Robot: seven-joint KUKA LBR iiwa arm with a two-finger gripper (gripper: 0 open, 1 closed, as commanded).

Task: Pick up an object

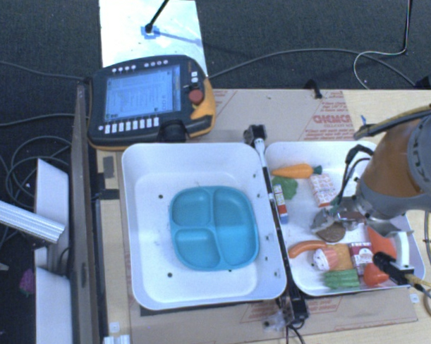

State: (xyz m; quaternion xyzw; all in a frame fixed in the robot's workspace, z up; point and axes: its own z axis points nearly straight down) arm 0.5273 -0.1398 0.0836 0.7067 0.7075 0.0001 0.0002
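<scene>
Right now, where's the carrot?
The carrot lies at the far end of the right bin, just above a green toy, left of the arm.

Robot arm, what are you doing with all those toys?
The robot arm reaches in from the right and hangs its claw low over the right bin, which is full of toy food like a carrot and a sausage. It is trying to pick one up, but nothing is clearly lifted. The left bin holds a blue divided plate.
</scene>
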